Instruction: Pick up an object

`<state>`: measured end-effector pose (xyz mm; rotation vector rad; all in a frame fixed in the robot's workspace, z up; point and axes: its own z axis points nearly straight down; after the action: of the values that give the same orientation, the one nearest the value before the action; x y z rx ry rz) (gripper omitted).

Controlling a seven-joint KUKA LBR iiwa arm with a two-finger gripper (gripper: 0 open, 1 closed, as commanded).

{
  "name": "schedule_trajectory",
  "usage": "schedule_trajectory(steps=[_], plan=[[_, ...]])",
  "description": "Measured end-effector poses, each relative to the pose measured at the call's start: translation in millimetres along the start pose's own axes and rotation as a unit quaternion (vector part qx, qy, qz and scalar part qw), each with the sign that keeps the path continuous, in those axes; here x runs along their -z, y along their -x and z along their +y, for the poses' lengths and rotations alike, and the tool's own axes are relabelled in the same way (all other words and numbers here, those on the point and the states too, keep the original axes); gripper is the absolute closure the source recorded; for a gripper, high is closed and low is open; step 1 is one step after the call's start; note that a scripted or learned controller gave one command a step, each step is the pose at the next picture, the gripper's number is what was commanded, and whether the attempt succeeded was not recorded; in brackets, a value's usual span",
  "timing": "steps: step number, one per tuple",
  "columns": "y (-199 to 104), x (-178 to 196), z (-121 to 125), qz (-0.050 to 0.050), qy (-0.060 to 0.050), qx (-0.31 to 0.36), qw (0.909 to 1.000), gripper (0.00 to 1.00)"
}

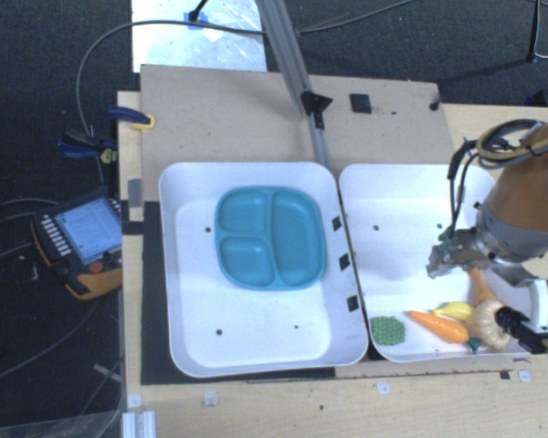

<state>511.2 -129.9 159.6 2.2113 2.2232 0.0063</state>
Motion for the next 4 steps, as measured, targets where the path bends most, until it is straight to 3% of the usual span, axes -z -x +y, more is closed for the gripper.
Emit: schedule_trajectory(steps=[2, 4], plan=[[-2, 81, 8, 0.000, -0.001, 0.000, 1.0000, 1.00], [-106, 94, 22, 0.002, -0.002, 0.003, 1.0000, 1.00]])
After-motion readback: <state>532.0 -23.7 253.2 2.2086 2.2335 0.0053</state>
